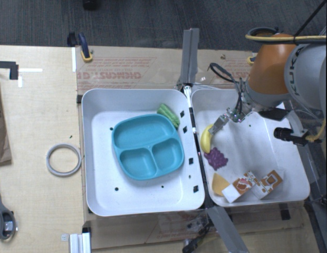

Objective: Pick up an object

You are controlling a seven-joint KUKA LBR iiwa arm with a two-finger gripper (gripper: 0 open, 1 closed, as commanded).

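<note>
Approach step, by my read: gripper (220, 124) sits low in the right bin (290, 191), tip at the banana (206, 139) by the bin's left wall w/ purple grapes (217, 158) just below; can't tell claw state; next needs a clean close on the banana, then lift.

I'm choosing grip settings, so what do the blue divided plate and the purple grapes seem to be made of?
Blue divided plate: likely hard moulded plastic, with an even colour, a soft sheen and rounded compartment walls. Purple grapes: probably a plastic or rubbery toy, with a uniform matte purple and a lumpy moulded cluster; the view leaves its softness open.
</note>
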